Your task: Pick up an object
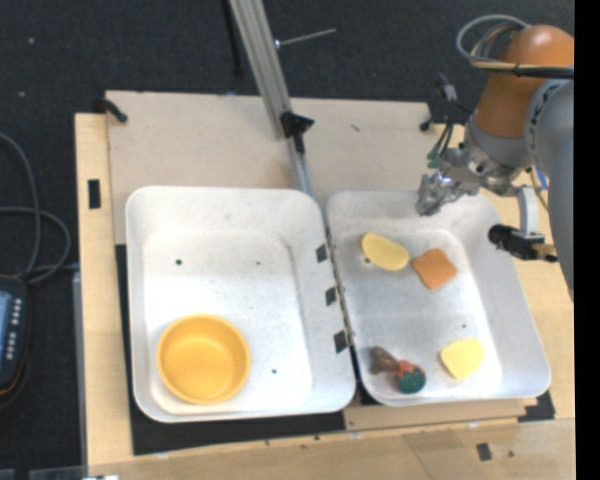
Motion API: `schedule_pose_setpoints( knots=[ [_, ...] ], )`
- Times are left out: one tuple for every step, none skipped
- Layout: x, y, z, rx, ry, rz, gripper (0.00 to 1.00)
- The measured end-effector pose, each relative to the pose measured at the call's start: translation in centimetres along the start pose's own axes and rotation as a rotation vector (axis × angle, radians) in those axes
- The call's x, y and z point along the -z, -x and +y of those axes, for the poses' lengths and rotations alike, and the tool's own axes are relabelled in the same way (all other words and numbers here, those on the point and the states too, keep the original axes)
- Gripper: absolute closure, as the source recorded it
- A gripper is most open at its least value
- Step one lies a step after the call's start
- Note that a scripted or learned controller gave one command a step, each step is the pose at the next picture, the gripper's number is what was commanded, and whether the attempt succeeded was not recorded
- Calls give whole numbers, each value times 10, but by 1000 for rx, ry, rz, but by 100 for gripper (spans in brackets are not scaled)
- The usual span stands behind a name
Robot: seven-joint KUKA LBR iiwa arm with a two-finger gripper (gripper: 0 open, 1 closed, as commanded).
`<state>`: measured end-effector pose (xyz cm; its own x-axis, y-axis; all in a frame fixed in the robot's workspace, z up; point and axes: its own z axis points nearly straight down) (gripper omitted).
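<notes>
Nearby, a flat orange block (pixel 435 268) lies tilted.

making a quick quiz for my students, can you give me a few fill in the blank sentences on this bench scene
1. The yellow bowl sits in the ____ bin.
2. The orange block lies in the ____ bin.
3. The gripper hovers over the right bin's ____ edge.
4. The right bin holds ____ flat yellow pieces.

Missing words: left; right; far; two
</notes>
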<state>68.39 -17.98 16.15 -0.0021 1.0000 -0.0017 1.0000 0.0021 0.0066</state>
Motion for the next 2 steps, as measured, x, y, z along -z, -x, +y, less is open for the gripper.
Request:
schedule_pose_setpoints(
  knots=[
    [51, 1, -7, -2, 1, 0, 100],
    [87, 3, -6, -1, -1, 0, 100]
  ],
)
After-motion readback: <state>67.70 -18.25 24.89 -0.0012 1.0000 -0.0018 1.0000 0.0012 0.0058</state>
